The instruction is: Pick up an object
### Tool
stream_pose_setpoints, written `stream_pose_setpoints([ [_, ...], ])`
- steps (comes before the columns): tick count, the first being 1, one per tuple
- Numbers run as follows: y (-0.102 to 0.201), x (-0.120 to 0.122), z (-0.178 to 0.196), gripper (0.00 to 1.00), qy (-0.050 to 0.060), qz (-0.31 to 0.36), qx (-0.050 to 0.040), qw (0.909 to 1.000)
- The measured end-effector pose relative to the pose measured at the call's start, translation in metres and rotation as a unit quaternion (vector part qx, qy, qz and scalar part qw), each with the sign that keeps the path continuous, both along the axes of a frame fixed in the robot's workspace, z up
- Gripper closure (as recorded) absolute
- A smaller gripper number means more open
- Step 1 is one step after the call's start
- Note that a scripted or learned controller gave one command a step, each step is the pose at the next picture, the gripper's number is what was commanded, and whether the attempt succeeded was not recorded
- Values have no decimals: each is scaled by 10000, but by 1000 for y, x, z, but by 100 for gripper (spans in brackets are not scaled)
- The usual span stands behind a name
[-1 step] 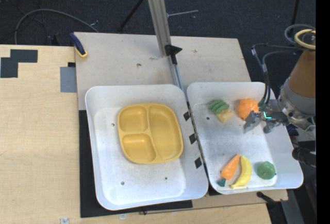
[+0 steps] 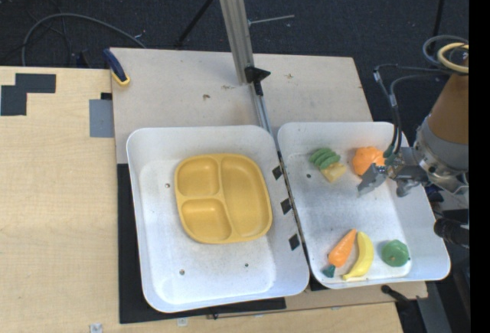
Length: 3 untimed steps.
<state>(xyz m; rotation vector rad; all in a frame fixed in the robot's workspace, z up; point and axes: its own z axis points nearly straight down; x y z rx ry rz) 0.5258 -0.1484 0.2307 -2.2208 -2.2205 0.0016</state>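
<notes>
A: What is seen in the left bin [image 2: 153, 163]?

B: A yellow divided plate [image 2: 223, 197] is laid flat near its middle, with three compartments; nothing is seen in them.

A: And the right bin [image 2: 302, 142]?

B: Five toy foods are held there. At the upper left, a green and yellow piece [image 2: 328, 163] is found. Just right of it, an orange fruit [image 2: 366, 160] is placed near the top wall. Along the lower edge, a carrot [image 2: 342, 248] and a banana [image 2: 360, 257] are laid touching side by side, and a green round fruit [image 2: 395, 253] is set near the lower right corner, apart from them.

A: Where is the gripper [image 2: 377, 177]?

B: It is positioned over the upper right part of the right bin, beside the orange fruit. Whether the claw is apart or together cannot be told, and nothing is seen clamped in it.

A: How is the orange fruit described?

B: Round, bright orange, smooth, partly covered on its right by the gripper.
</notes>
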Motion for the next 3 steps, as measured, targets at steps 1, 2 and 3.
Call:
stream_pose_setpoints([
  [1, -3, 5, -61, 0, 35, 0, 10, 10000],
  [2, 0, 4, -105, 0, 32, -1, 12, 10000],
  [3, -2, 8, -136, 0, -24, -3, 9, 10000],
])
